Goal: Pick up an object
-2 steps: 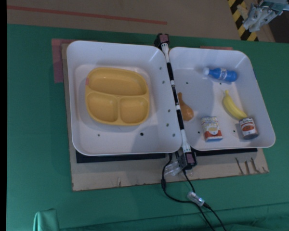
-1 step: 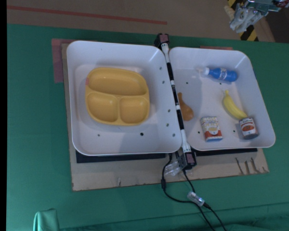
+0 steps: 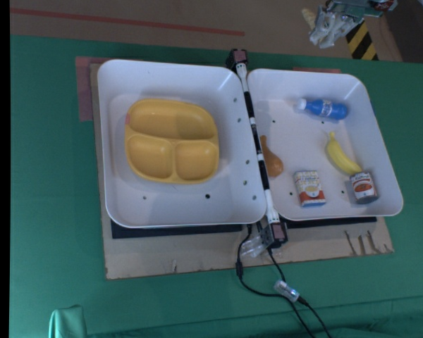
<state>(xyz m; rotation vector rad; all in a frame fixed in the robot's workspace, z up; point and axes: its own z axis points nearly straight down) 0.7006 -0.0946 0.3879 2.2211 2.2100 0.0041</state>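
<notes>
Banana [image 3: 342,156], yellow, curved, unpeeled

Robotics lab or test cell, not a home. Bench draped in green cloth [image 3: 49,153]; on it a sheet of cardboard [image 3: 197,259] under two shallow white bins, the left bin [image 3: 120,210] and right bin [image 3: 381,189], set side by side. Black-and-white marked strip [image 3: 254,139] runs along the seam between them, with cables [image 3: 268,280] trailing off its near end. Toy food laid out as props. Beyond the bench: brown floor with a red tape line [image 3: 127,21] and yellow-black hazard striping [image 3: 358,39]. Robot gripper [image 3: 330,25] hangs at the top right.
</notes>
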